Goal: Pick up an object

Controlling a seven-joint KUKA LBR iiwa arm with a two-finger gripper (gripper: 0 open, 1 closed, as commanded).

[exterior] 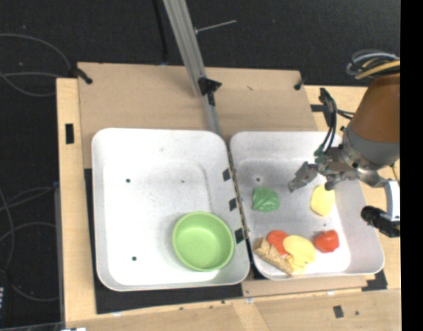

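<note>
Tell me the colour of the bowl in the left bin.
Light green bowl, seen in the camera view.

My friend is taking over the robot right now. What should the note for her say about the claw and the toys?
Gripper: above the right bin, fingers spread open, nothing between them.
Things in the right bin: a pale yellow piece just below the gripper, a green lump to the left, a red piece near the front right, and a front cluster of an orange-red piece, a yellow piece and a tan one.
Left bin: a green bowl at its front right.
Done: nothing lifted yet.
Left: close on one object, probably the pale yellow piece, and raise it.
</note>
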